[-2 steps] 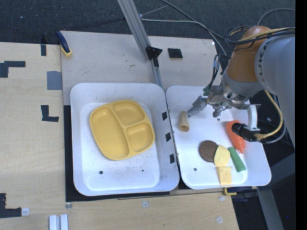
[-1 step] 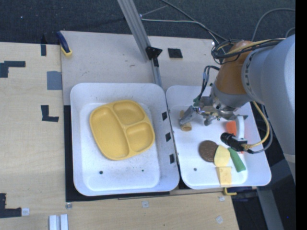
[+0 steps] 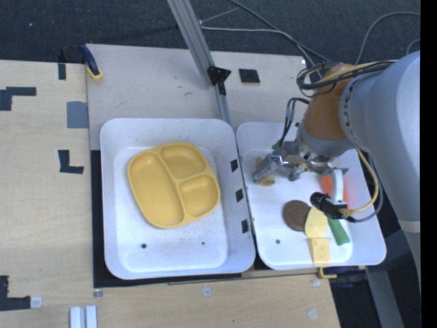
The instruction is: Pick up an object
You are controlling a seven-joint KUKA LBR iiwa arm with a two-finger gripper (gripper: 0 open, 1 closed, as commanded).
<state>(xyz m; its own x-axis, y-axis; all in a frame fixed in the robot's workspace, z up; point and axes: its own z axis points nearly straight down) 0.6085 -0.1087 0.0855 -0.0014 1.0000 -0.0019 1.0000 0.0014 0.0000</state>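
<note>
Item: pincer (image 3: 268, 171), reaching low into the right bin (image 3: 369, 251); we are seeing metal fingers at its tip, but we cannot tell whether they are spread or pressed together.

Item: small tan object (image 3: 267, 180), lying just under and touching the fingertip end; whether it is being pinched, we cannot tell.

Item: brown round piece (image 3: 295, 214), lying near, below and right of the pincer.

Item: yellow piece (image 3: 317, 232), green piece (image 3: 339, 232), orange piece (image 3: 327, 183), all further right.

Item: yellow divided plate (image 3: 174, 183), left bin, well apart.

We are judging the tan object nearest.
</note>
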